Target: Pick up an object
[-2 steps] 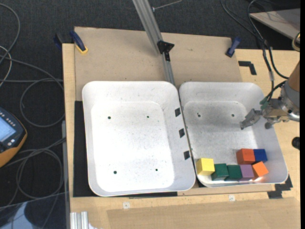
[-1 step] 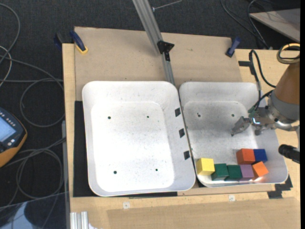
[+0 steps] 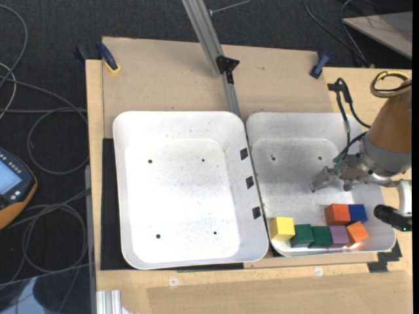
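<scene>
Several small blocks lie along the front edge of the right bin (image 3: 294,133): a yellow block (image 3: 283,227), two green blocks (image 3: 303,234) (image 3: 322,235), a purple block (image 3: 339,234), an orange block (image 3: 357,231), a red block (image 3: 338,213) and a blue block (image 3: 357,212). My gripper (image 3: 330,184) hangs low over the right bin's middle right, just behind the red and blue blocks. It is open and nothing sits between its fingers. The arm's orange band (image 3: 393,126) rises at the right edge.
The left bin (image 3: 131,126) stands beside the right one, and a grey metal pole (image 3: 203,25) slants up from between them. Black cables (image 3: 345,106) trail along the arm. Blue clamps (image 3: 109,57) (image 3: 320,63) hold the board's back corners.
</scene>
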Robot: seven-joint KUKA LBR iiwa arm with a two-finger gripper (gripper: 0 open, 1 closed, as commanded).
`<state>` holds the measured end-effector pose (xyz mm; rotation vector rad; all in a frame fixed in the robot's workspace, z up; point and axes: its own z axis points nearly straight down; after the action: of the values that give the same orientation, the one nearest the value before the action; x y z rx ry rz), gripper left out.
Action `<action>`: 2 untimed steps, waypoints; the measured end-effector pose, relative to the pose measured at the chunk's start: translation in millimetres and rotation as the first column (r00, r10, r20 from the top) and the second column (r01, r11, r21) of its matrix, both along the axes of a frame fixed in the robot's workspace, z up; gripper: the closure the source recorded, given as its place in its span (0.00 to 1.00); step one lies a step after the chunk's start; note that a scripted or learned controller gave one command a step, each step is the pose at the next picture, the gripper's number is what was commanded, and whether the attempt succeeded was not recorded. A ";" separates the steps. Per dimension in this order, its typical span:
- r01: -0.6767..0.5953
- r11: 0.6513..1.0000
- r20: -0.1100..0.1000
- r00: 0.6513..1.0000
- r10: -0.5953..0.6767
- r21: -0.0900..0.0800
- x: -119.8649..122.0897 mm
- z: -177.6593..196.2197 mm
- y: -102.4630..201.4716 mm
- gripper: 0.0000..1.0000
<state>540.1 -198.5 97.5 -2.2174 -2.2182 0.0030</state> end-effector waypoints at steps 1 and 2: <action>0.000 1.000 0.006 1.000 0.000 -0.001 1.5 13.1 -0.1 1.00; 0.000 1.000 0.011 1.000 0.000 -0.005 7.2 62.9 -9.2 1.00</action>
<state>547.3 -207.7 160.4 -2.2252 -2.2268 -0.0043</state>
